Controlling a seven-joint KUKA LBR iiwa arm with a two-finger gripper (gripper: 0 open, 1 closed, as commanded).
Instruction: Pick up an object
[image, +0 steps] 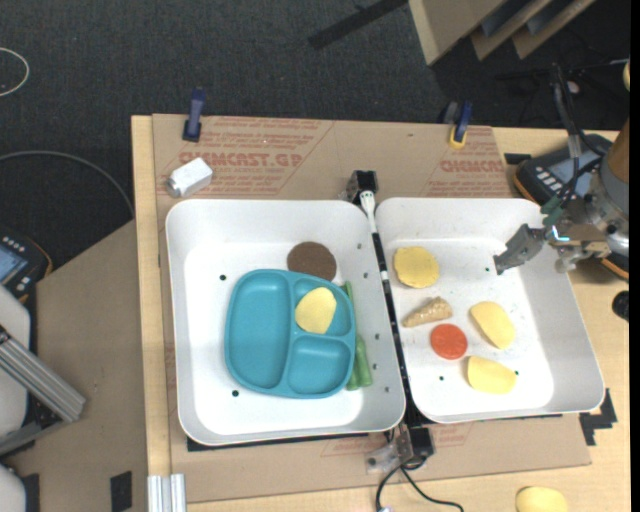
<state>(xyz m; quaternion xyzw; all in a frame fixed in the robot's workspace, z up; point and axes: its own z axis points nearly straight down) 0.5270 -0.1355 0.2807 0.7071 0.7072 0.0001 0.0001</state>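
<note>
- Your gripper (512, 250) hangs over the upper right part of the right bin (575, 340), near its far wall; I cannot tell whether it is apart or together from this angle, and nothing shows in it.
- Below it, your candidates lie in the right bin: a round yellow piece (416, 267), a tan wedge (425, 312), a red disc (449, 342) and two yellow chunks (492, 324) (490, 375).
- They look like small plastic play food, so judge them light, stiff and rather slick; a pinch off centre will likely squirt one away.
- The upper yellow chunk looks your best bet: thick, closest to the gripper, bare floor on its right side. Take it across the narrow middle.
- The red disc and the round piece lie flat and low, so I expect the gripper would scrape the floor before it bites.
- The wedge sits just beside the red disc, little room between them.
- In the left bin (185, 330) there is a blue tray (265, 335) with a yellow piece (316, 310) in it, a brown disc (312, 260) behind and a green strip (358, 355) alongside; a longer reach over the divider.
- Mind the right bin's walls; the middle is your open room.
</note>
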